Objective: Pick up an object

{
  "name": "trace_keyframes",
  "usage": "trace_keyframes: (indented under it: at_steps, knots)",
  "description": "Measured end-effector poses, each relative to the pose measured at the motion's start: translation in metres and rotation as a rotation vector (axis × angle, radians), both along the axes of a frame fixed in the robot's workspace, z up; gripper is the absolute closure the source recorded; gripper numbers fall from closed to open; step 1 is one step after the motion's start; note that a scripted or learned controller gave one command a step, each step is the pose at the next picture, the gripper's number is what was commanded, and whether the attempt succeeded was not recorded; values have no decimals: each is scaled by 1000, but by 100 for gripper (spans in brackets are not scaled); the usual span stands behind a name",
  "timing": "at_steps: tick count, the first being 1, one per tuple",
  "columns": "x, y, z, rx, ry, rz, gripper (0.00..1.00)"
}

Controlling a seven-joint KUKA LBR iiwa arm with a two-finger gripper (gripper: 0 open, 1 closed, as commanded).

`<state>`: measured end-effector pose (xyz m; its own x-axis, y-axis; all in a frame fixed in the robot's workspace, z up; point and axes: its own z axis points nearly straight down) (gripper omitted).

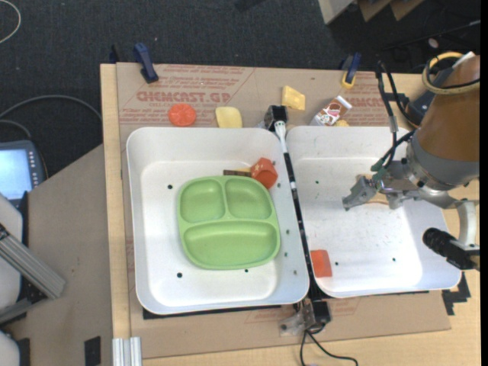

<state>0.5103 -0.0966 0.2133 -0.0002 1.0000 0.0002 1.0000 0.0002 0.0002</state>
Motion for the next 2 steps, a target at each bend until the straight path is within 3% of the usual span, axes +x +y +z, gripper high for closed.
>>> trace_keyframes:
  at_steps: [1, 2]
  knots:
    - [21, -67, -110, 0, 11, -6, 0]
    - [78, -125, -125, 11, 2, 1, 0]
